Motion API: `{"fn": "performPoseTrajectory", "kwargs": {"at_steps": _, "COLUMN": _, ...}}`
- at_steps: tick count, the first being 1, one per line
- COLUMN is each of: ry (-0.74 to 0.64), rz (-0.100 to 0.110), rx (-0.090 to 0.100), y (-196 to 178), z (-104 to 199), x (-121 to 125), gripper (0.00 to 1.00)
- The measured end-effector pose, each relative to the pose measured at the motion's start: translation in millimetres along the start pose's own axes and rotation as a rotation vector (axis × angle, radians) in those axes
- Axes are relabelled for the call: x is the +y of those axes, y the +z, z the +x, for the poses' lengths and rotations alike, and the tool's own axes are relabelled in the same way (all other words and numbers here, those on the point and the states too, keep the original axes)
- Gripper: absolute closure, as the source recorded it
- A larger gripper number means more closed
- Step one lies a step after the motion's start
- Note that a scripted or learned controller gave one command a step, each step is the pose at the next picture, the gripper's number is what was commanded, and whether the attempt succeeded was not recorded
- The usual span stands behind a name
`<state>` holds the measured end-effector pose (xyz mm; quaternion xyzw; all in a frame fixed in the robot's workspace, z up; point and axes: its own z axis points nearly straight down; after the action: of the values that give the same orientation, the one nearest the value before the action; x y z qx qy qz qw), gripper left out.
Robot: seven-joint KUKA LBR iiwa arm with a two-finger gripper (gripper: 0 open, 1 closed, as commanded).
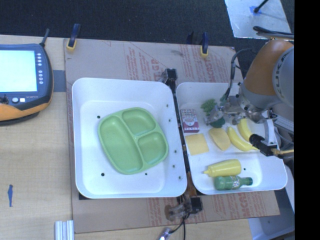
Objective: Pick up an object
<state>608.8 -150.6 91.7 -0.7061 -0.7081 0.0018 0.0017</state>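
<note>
A teach pendant (22, 81) lies at the counter's (35, 159) left edge; blue clamps (204, 43) grip the far edge.

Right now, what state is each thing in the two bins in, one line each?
Green divided plate: flat, right side up, nothing on it.
Yellow bottle: lying on its side.
Green bottle: lying on its side.
Banana: lying flat, unpeeled.
Yellow square: lying flat.
Small red-and-white packet: lying flat.
Gripper: low over the right bin.

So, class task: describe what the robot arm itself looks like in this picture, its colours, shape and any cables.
The arm is bulky and rounded, grey with a broad orange band. Its wrist ends in a cluttered metal gripper of grey and dark parts. Thin black cables loop beside it.
</note>
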Motion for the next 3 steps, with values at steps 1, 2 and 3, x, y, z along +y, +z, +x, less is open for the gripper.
{"fn": "performPoseTrajectory", "kwargs": {"at_steps": 1, "ry": -0.003, "rz": 0.000, "rx": 0.000, "y": 0, "z": 9, "x": -58, "gripper": 0.00}}
{"fn": "performPoseTrajectory", "kwargs": {"at_steps": 2, "ry": -0.003, "rz": -0.001, "rx": -0.001, "y": 0, "z": 38, "x": -7, "gripper": 0.00}}
{"fn": "performPoseTrajectory", "kwargs": {"at_steps": 3, "ry": 0.000, "rz": -0.002, "rx": 0.001, "y": -1, "z": 36, "x": 48, "gripper": 0.00}}
